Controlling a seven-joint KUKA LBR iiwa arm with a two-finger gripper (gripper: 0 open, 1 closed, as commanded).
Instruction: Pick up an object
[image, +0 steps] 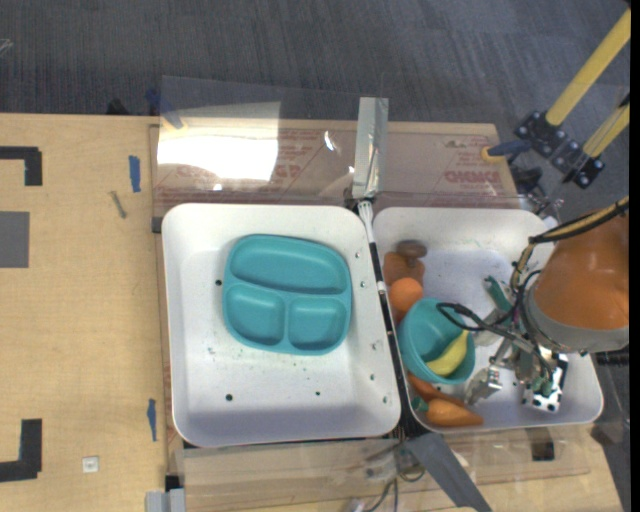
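The arm is reaching into the right bin, its orange band hanging over that bin's right side. The gripper is sitting just right of the teal bowl, low among a tangle of cables; whether its fingers are released or clenched cannot be told, and nothing is showing between them.

The likely pick lies around the bowl. A yellow banana is resting inside it, an orange ball is touching its upper left rim, a brown piece is lying just beyond that, and a carrot is lying below the bowl against the bin's near wall. These look like toy foods: light, stiff, smooth-skinned and probably slippery, not fragile. The carrot would take a pinch best across its thick middle, and the banana across its curve. The ball would tend to squirt out of a loose hold.

Room is tight. The pieces are crowding against the bowl and the wall between the bins, so fingers coming down there risk striking a rim. Right of the bowl the bin floor is barer. Left of the bowl, the other bin is carrying a teal divided tray.
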